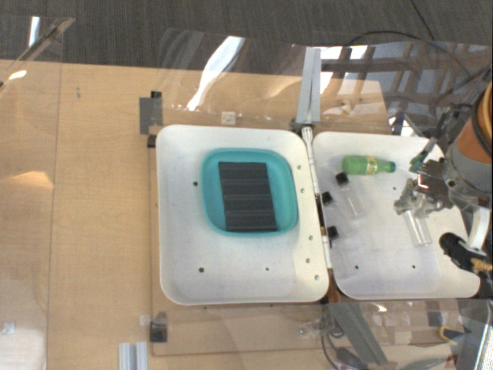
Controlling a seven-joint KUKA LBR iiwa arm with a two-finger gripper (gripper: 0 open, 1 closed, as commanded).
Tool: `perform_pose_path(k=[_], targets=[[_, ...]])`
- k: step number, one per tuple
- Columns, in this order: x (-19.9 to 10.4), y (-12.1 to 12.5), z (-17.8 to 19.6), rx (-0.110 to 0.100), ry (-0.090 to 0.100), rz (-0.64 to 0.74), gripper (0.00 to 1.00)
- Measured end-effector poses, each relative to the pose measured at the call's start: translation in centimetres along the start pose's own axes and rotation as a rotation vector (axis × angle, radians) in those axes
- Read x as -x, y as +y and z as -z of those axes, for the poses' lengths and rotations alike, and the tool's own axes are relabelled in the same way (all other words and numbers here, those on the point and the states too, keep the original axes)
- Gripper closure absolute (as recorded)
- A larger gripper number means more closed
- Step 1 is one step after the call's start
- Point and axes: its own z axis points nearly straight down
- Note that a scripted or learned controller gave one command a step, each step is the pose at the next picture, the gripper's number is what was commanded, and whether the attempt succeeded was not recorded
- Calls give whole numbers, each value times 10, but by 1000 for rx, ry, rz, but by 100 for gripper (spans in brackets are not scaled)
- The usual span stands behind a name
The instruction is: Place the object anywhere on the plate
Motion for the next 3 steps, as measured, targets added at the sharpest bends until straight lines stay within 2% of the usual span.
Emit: perform_pose_path(k=[1, 2, 3], targets=[[-28, -45, -89, -2, 2, 186, 100], [-75, -57, -22, 1, 2, 240, 100], [-154, -46, -22, 0, 2, 496, 100]])
